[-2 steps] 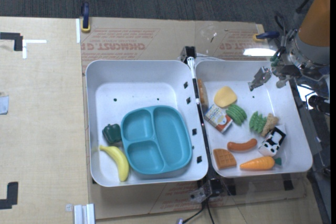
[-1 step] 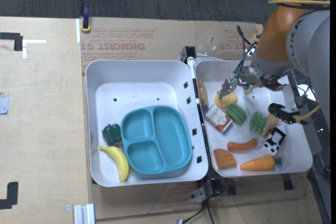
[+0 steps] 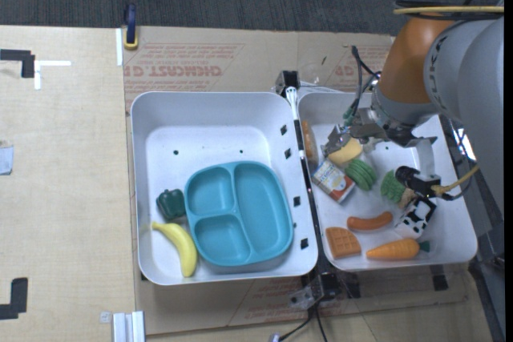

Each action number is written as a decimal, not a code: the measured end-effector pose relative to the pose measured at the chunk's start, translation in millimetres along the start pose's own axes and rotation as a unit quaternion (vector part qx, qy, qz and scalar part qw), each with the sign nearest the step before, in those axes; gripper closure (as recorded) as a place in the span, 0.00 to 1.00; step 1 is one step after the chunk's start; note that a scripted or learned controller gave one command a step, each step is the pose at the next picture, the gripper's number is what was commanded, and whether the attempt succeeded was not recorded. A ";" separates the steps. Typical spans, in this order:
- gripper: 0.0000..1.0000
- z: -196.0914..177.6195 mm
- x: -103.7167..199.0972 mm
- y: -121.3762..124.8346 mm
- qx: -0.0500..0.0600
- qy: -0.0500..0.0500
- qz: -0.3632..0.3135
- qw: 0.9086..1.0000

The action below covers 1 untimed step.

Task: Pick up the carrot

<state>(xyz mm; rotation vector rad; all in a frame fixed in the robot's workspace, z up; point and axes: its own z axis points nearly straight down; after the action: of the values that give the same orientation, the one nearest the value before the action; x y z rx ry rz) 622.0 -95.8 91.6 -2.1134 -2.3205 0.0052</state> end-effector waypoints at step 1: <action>0.00 -0.1 -0.3 0.0 0.000 0.000 0.000 1.000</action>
<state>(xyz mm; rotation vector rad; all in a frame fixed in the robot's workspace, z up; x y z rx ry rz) 622.0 -96.1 91.6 -2.1150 -2.3200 0.0051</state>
